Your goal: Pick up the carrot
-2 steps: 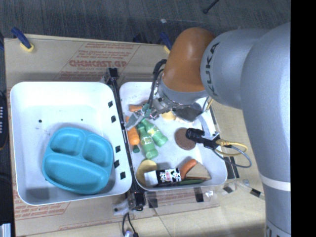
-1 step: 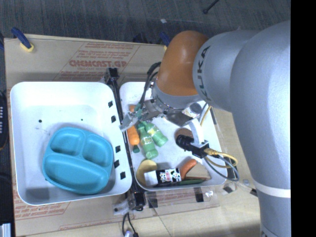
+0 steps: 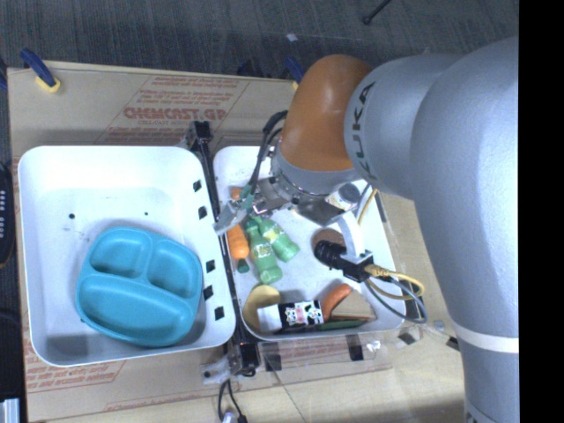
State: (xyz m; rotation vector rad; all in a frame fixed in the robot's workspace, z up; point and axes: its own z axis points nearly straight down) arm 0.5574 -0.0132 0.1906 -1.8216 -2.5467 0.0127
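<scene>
The carrot (image 3: 238, 241) is a short orange piece lying against the left wall of the right bin (image 3: 388, 236), near the divider between the bins. My gripper (image 3: 246, 207) hangs just above the carrot's upper end, at the tip of the grey arm with its orange band (image 3: 326, 113). Nothing in this view shows the carrot lifted; it rests on the bin floor beside several green pieces (image 3: 266, 245). The arm hides much of the right bin's far half.
A blue divided plate (image 3: 139, 285) lies in the left bin (image 3: 53, 183). In the right bin's near end are a yellow curved piece (image 3: 258, 302), a black-and-white carton (image 3: 302, 314), an orange-brown wedge (image 3: 337, 298) and a brown round item (image 3: 328, 236). A cable (image 3: 397, 285) loops at the right.
</scene>
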